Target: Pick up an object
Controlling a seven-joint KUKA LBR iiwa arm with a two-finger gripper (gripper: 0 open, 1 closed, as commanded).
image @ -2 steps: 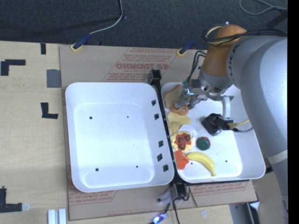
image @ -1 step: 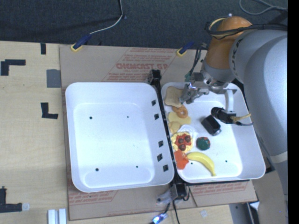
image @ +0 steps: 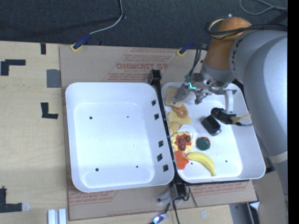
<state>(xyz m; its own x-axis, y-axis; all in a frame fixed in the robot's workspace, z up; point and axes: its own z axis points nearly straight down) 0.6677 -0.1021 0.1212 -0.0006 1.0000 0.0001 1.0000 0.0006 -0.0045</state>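
The bench top (image: 28,125) is light wood with black tape marks along its left part. A brown cardboard sheet (image: 135,69) with red print lies on it, held at its far corners by two clamps with blue and yellow handles. Beyond the bench the floor is dark carpet (image: 60,8), and a thin pale cable (image: 114,17) runs across it.

Two shallow white bins sit side by side on the cardboard, joined by a row of black clips. The left bin (image: 112,134) shows only small dark dots on its floor. The right bin (image: 233,157) carries the items.

The banana (image: 202,162) lies near the front wall of the right bin. Its long axis runs diagonally, from upper left to lower right in the camera view, one tip toward the clips and the other toward the front right corner. Just beside it are an orange piece (image: 181,159), a small pizza-like disc (image: 182,141) and a green round item (image: 203,143). Further back lie a pale slice (image: 176,120), a doughnut-shaped piece (image: 180,110) and a black block (image: 210,124).

The arm (image: 261,69) enters from the right, its orange band (image: 224,41) above the wrist. The gripper (image: 190,93) stands over the back left corner of the right bin, with a tan flat piece (image: 172,95) close by. Whether its jaws are apart or closed cannot be told, nor whether they touch anything.
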